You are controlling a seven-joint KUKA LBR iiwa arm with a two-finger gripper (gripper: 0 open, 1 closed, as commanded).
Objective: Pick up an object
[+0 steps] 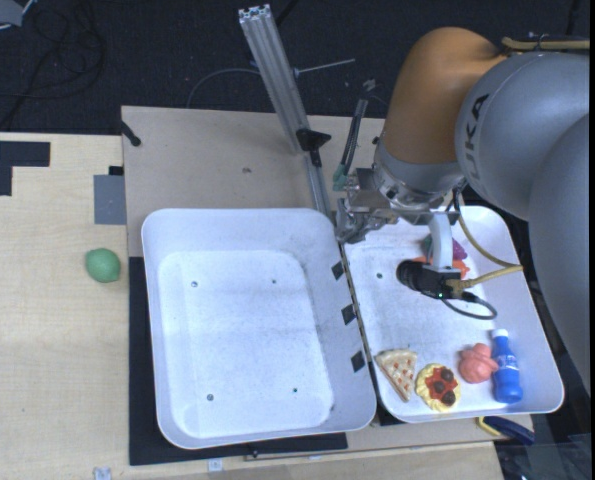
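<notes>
Pizza slice [398, 370], round toy [438, 386], pink lump [476, 362] and bottle [506, 368] cluster in the right bin [397, 313], well apart from the gripper [362, 216] and nearer the camera. It hangs by the divider, probably poised to descend. Whether it is open or closed, I cannot tell.

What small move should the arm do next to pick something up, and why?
Probably shift the tool toward the near end of the right bin: it hangs over the far corner, while the pizza slice and blue bottle lie there.
</notes>
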